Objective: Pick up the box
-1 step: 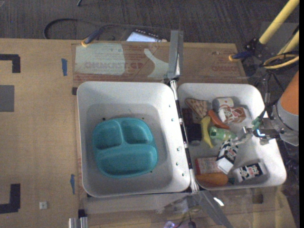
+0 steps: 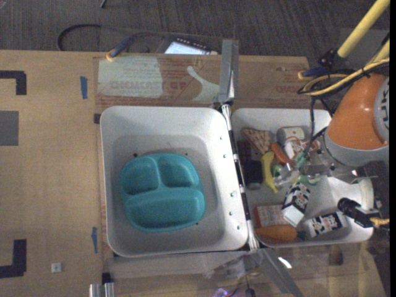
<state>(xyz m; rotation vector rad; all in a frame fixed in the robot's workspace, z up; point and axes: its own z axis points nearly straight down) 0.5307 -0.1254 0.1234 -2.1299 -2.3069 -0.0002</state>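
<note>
A small red-and-white box (image 2: pixel 268 215) lies flat near the front of the right bin (image 2: pixel 346 238). A black-and-white carton (image 2: pixel 297 198) stands just right of it, and a second carton (image 2: pixel 324 224) lies on its side further right. My gripper (image 2: pixel 301 166) hangs over the middle of the right bin, below the orange band of the arm (image 2: pixel 362 115). It is above and behind the upright carton, about a hand's width from the red-and-white box. Nothing is seen held in it.
The right bin also holds a pizza-slice toy (image 2: pixel 257 139), a banana (image 2: pixel 268 171), a carrot (image 2: pixel 279 153), a can (image 2: pixel 291 133), a dark block (image 2: pixel 250 164) and an orange piece (image 2: pixel 278 232). A teal divided plate (image 2: pixel 162 192) lies in the left bin (image 2: pixel 117 129).
</note>
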